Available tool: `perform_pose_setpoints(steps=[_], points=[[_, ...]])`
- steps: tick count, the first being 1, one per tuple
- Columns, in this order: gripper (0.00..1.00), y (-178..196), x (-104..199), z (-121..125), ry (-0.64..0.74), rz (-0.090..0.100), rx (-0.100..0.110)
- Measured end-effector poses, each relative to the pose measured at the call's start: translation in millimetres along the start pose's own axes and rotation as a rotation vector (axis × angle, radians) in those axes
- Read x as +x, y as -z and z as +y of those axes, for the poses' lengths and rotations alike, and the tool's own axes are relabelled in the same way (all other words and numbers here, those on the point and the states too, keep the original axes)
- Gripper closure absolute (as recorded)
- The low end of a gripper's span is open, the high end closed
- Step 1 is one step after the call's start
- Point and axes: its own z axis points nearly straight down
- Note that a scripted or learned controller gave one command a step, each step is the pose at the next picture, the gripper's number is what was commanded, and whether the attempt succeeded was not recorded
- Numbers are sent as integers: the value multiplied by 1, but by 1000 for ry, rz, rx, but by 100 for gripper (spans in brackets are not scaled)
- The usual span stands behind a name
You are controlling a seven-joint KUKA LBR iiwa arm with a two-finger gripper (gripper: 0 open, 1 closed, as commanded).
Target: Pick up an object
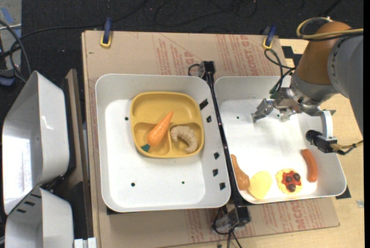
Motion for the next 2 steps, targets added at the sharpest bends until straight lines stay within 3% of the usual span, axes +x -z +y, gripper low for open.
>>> perform_pose_setpoints(steps=[1, 2], points=[[100, 14, 0, 2, 1, -2, -7], [100, 73, 4, 12, 4, -2, -11]])
